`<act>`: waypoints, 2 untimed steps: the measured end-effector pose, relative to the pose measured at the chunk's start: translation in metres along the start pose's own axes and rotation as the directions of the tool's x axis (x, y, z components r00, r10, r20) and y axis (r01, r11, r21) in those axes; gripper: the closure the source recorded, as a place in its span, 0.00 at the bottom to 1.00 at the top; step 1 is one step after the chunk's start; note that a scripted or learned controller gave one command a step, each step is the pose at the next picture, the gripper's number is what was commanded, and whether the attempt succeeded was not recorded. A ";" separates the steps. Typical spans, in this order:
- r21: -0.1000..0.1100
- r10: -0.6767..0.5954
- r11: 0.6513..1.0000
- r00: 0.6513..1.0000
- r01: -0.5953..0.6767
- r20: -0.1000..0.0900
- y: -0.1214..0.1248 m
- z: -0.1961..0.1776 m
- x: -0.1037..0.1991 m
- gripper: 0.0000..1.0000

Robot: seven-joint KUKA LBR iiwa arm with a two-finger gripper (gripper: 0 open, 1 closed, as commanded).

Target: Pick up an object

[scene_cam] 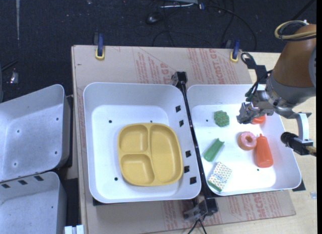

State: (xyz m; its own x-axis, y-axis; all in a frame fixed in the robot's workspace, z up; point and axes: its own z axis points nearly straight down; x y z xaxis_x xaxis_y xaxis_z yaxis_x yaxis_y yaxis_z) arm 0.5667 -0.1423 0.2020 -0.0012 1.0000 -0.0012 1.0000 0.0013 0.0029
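While hovering low in the right bin (282, 177), gripper (245, 117) beside small orange-red piece (258, 120), seemingly its target; finger state impossible to tell.

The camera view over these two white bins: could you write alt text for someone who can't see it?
A grey and orange robot arm reaches from the right, its gripper low over the right bin, which holds a green broccoli piece, pink donut, orange bottle, green stick and patterned packet. The left bin holds a yellow divided tray.
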 end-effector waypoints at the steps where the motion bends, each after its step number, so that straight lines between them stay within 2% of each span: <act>1: 0.001 -0.006 1.000 1.000 0.006 -0.002 0.004 -0.011 0.061 1.00; 2: 0.005 -0.005 1.000 1.000 0.005 -0.002 0.000 -0.008 0.106 1.00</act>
State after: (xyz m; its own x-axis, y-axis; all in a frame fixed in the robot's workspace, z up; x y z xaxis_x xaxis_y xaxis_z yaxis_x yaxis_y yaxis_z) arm 0.5667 -0.0358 0.2103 -0.0064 1.0000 0.0012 1.0000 0.0064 -0.0017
